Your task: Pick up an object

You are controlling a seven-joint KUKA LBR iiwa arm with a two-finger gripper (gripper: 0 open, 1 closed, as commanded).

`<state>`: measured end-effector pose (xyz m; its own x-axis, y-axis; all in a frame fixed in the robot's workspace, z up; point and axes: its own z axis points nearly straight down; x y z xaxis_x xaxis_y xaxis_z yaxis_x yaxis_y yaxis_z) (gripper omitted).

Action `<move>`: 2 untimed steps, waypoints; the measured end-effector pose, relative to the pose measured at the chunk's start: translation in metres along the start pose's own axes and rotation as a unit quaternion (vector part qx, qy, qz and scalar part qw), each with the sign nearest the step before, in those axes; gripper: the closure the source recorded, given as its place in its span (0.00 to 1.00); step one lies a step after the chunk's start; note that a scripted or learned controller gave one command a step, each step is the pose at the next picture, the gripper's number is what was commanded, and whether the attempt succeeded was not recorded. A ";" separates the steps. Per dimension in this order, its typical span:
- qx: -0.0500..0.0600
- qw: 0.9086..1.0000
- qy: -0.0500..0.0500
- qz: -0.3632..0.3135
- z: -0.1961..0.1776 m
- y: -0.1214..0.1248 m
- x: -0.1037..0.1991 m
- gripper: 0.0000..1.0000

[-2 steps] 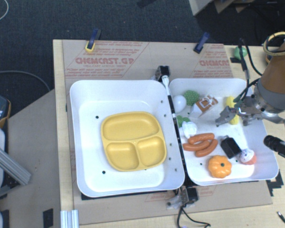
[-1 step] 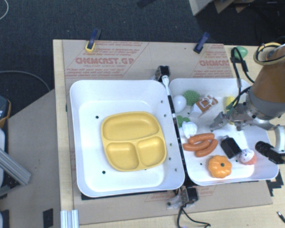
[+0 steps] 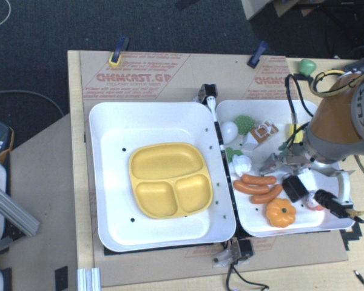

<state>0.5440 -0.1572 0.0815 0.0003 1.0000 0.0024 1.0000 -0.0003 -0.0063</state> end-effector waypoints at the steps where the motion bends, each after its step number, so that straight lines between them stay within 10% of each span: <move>1: -0.004 1.000 -0.001 0.001 -0.014 0.001 -0.001 1.00; 2: -0.007 1.000 -0.003 0.001 -0.066 0.004 -0.012 1.00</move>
<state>0.5489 -0.1692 0.1469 0.0018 1.0000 -0.0033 1.0000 -0.0018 0.0068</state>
